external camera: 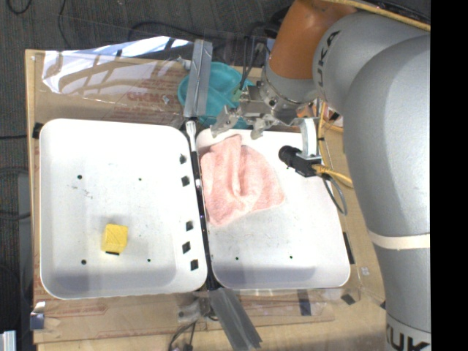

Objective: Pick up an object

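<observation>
A crumpled pink cloth (238,178) lies in the upper left part of the right bin (292,262), against the divider. My gripper (239,128) hangs at the cloth's far edge, just above it. Its two fingers stand apart, open, with nothing between them. A small yellow block (115,238) sits alone in the left bin (88,159), near the front.
A teal object (212,90) lies on the bench behind the bins, beside an upright grey bar (197,79). A black connector with an orange cable (298,159) hangs from the arm over the right bin. The arm's big grey body (387,123) covers the right side.
</observation>
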Action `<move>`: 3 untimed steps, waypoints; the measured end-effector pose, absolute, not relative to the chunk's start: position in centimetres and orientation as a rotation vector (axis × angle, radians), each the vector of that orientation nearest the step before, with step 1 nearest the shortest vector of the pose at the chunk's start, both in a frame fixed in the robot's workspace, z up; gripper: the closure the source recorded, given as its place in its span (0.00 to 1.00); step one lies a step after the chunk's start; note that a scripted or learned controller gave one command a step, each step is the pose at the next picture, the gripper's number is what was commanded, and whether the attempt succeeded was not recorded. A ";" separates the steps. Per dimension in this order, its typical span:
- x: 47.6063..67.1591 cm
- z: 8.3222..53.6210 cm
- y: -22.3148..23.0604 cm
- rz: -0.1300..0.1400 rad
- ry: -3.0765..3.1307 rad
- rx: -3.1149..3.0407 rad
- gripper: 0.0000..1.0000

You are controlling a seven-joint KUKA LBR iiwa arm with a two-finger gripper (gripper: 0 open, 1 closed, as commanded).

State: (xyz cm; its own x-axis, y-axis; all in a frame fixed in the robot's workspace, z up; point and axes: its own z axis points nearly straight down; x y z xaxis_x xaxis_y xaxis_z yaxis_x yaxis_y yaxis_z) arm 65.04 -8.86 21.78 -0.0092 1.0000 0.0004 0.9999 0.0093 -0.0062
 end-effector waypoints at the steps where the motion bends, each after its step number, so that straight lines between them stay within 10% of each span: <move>1: 65.6 12.2 -9.9 0.003 -2.320 -2.120 0.00; 2: 59.7 9.4 -11.6 0.000 -2.545 -1.843 0.00; 3: 59.7 10.4 -11.7 0.002 -2.550 -1.837 1.00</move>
